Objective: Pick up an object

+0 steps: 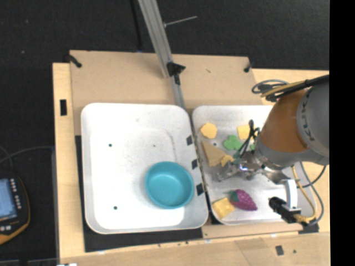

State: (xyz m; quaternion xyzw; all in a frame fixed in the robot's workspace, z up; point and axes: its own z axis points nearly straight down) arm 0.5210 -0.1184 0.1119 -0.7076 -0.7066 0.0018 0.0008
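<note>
A teal bowl point(168, 184) sits in the lower right part of the left bin point(111, 126), well apart from everything else. In the right bin point(222, 115), going rightward: a yellow piece point(208, 130) near the top left corner, a tan wedge point(212, 154) below it, a yellow block point(223, 207) at the bottom edge with a purple toy point(243, 200) just beside it, a green piece point(233, 143) and another yellow piece point(244, 132) higher up. The gripper point(236, 168) hangs low at mid-bin, reaching in from the right of the frame under the orange wrist; whether its jaws are wide or narrow I cannot tell, as that spot is a dark blur. Nothing is plainly held. Judging from the layout, the tan wedge lies nearest, just left and a little up from the gripper, its long axis running from upper left to lower right; the purple toy lies below, slightly right
</note>
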